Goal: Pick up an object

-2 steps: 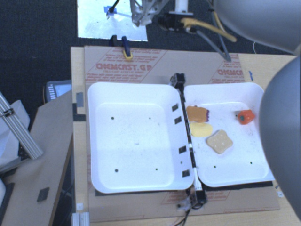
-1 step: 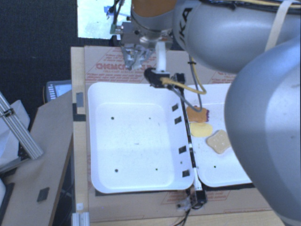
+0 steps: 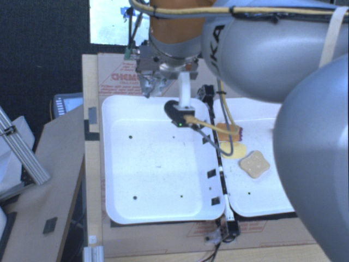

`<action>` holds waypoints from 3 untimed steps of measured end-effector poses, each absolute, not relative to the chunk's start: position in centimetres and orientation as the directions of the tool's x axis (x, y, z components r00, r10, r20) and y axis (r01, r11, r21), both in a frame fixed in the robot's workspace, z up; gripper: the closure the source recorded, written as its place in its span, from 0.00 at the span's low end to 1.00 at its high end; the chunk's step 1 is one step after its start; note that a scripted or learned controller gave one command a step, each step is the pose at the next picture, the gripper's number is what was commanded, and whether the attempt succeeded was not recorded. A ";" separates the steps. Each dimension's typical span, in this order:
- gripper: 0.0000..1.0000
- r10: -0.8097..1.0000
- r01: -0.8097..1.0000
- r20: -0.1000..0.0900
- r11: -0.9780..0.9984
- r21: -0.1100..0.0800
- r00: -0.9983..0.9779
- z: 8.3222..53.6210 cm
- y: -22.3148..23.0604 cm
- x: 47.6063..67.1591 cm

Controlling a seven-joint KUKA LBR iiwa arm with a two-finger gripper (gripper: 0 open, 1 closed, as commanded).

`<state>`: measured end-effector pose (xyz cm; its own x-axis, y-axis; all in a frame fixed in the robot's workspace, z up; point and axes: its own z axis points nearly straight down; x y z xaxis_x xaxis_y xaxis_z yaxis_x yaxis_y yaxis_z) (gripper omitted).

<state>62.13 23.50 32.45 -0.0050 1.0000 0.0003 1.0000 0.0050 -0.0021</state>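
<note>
Bench [image 3: 65,162], wooden, bearing two white bins. Left bin [image 3: 158,168]: gripper [image 3: 150,86] over its far rim; grip state cannot be told (fingers blurred). Right bin [image 3: 262,201]: tan waffle-like piece [image 3: 254,164], yellow disc [image 3: 235,149], small orange-and-purple item [image 3: 229,129], grouped near the divider.

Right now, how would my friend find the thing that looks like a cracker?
Find the right-hand white bin, the one partly under the big grey arm. Near its left wall lie three small things close together. The cracker-like piece is nearest the front: pale tan and squarish, unlike the flat yellow piece and the orange piece behind it.
</note>
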 end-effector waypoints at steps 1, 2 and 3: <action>1.00 1.000 1.000 0.005 0.005 0.016 -0.005 44.7 23.4 66.5; 1.00 1.000 1.000 0.000 0.001 -0.005 -0.001 42.4 20.6 57.2; 1.00 1.000 1.000 0.003 0.004 0.004 -0.004 48.3 18.1 50.8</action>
